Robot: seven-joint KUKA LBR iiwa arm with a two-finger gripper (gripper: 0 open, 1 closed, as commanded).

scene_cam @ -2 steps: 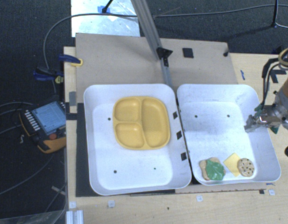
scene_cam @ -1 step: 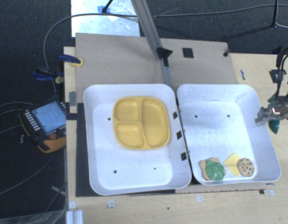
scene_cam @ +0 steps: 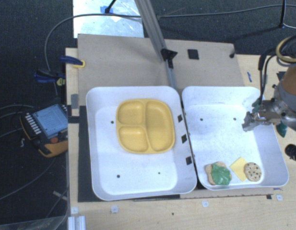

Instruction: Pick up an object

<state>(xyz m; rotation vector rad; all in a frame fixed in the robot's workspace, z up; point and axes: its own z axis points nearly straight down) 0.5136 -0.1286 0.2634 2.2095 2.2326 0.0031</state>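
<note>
Hovering over the right bin (scene_cam: pixel 282 169), the gripper (scene_cam: pixel 249 123) is poised well above the cookie (scene_cam: pixel 253 171) — nothing between its fingers. Their spread is unclear — I cannot tell.

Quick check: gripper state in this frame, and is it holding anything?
Gripper: over the right bin, nothing seen in its grasp; open or shut cannot be told.

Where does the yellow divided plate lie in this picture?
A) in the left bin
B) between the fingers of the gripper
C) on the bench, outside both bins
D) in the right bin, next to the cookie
A: the yellow divided plate lies flat in the left bin, while the cookie lies in the right bin, where the gripper hangs.
</note>
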